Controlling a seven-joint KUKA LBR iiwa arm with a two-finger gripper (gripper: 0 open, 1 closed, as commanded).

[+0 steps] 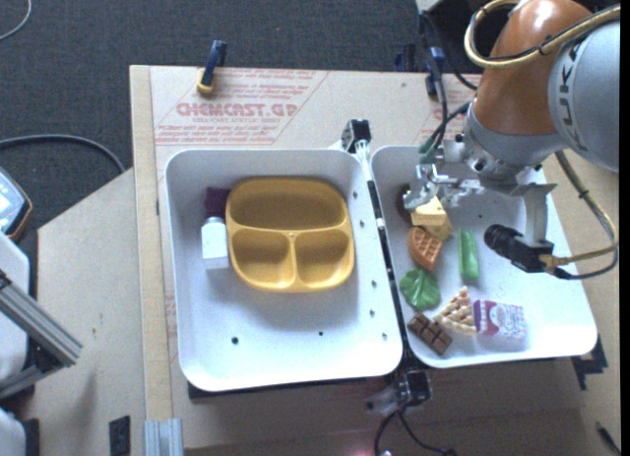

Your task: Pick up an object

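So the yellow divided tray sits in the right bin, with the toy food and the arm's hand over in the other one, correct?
Not quite. The camera view shows the yellow divided tray in the left bin, not the right. The rest holds: the toy food, such as the waffle and green pod, lies in the other bin, with the hand above it.

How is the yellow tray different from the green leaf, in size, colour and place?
The tray is yellow; the leaf is green. The tray is far larger than the leaf and has three compartments, while the leaf is one small flat piece. The tray lies in the left bin; the leaf lies in the right bin, near the shared wall. Both lie flat, apart from the gripper.
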